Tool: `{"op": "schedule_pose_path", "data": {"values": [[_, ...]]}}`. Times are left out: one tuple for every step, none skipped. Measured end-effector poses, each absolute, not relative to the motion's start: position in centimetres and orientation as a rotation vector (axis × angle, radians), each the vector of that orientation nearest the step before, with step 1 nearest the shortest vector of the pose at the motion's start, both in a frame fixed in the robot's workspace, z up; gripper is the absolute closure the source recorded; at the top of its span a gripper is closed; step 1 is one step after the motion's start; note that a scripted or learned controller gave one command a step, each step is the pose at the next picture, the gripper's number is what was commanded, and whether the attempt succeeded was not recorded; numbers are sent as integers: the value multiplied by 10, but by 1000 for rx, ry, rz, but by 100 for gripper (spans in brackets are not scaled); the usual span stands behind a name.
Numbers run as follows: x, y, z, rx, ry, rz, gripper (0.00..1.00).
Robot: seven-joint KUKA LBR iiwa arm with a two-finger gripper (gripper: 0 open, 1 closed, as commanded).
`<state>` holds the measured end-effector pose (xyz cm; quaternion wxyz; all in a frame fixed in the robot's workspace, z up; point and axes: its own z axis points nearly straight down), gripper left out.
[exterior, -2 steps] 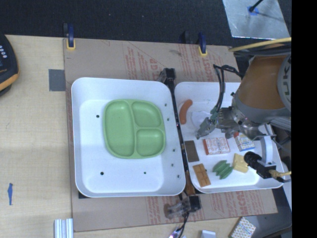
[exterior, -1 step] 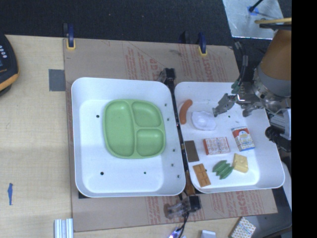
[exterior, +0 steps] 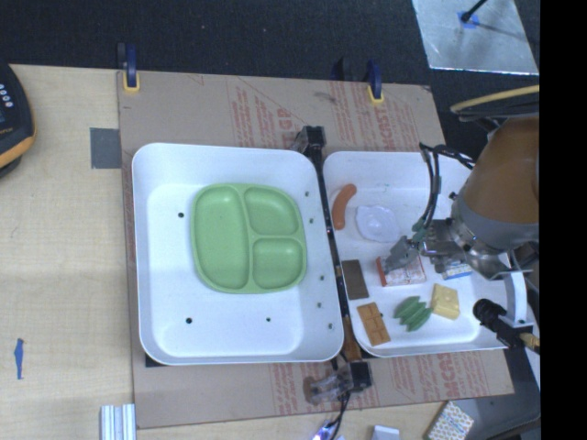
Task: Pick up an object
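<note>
My gripper [exterior: 401, 257] hangs low in the right bin [exterior: 385, 165], its fingers over a small red-and-white packet [exterior: 404, 273]. Around it in that bin lie an orange sausage [exterior: 341, 205], a clear round lid [exterior: 375, 221], a green pea pod [exterior: 413, 313], a yellow cheese piece [exterior: 445, 302], a tan cracker [exterior: 372, 323] and a dark brown bar [exterior: 352, 279]. Whether anything is between the fingers cannot be made out.
The left bin [exterior: 156, 246] holds a green divided plate [exterior: 249, 236]. The grey arm with its orange band [exterior: 504, 181] fills the right bin's far right side. Blue clamps [exterior: 129, 68] pin the cardboard sheet at the back. A dark device [exterior: 11, 117] sits at the far left.
</note>
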<state>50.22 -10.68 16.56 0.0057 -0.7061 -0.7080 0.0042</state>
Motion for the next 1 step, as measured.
{"op": "schedule_pose_path", "data": {"values": [[546,-138,100,-2218,-2224,6,0]]}}
